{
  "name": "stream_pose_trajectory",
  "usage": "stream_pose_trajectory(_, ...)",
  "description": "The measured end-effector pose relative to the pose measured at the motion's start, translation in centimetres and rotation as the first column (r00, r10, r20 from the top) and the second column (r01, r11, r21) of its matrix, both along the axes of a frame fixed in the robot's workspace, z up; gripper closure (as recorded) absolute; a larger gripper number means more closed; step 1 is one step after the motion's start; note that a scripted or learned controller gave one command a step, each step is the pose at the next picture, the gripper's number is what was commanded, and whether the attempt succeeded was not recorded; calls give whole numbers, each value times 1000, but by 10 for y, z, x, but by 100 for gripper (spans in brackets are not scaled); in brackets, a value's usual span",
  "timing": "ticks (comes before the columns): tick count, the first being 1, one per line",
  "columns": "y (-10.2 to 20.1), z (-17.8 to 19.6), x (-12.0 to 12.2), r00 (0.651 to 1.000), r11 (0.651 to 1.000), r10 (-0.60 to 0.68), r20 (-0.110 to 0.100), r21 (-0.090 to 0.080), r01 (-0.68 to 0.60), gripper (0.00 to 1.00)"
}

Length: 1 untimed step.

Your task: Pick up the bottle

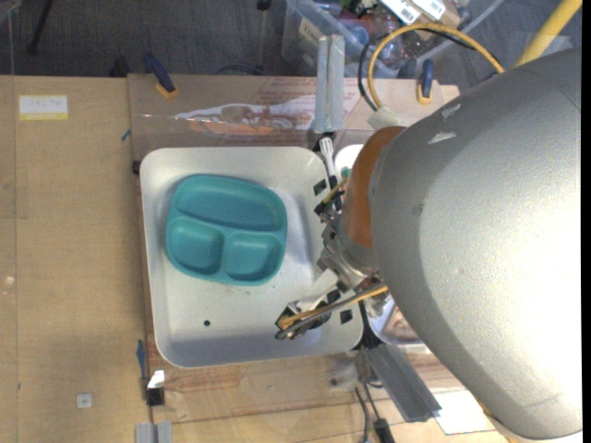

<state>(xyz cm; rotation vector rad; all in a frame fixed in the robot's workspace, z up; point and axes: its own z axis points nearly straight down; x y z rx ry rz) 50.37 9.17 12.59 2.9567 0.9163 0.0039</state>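
At the near edge of the right bin [355, 148], where its rim meets the left one, I can see a small pale shape with a green patch [346, 162] peeking out from under the arm [480, 247]. I can't tell whether it is the bottle, because the arm's grey bulk covers nearly everything else in that bin.

Just beside that spot, the orange band [363, 201] above the wrist sits over the seam between the two bins. From there the gripper [283, 326] reaches down and left into the lower right corner of the left bin [148, 247]. From my side, its fingers [314, 314] look drawn together at the tips with nothing between them. They lie low over the white floor of the bin, slanting towards its front wall.

A teal divided tray [226, 227] lies flat in the upper left part of the same bin, well apart from the gripper. It has one long compartment at the back and two smaller ones at the front. A tiny dark speck [207, 322] sits on the bin floor near the front wall, left of the fingertips.

Around the bins is the wooden tabletop [65, 247], with a blue clamp [164, 84] at its back edge. Beyond that edge stands a clear tub [480, 3] full of mixed clutter, and a yellow cable [427, 33] loops in front of it.
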Motion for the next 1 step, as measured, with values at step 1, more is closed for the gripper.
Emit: stream_pose_trajectory(1, 0, 0, 1, 999, 999, -41, 3, 1, 41, 0)
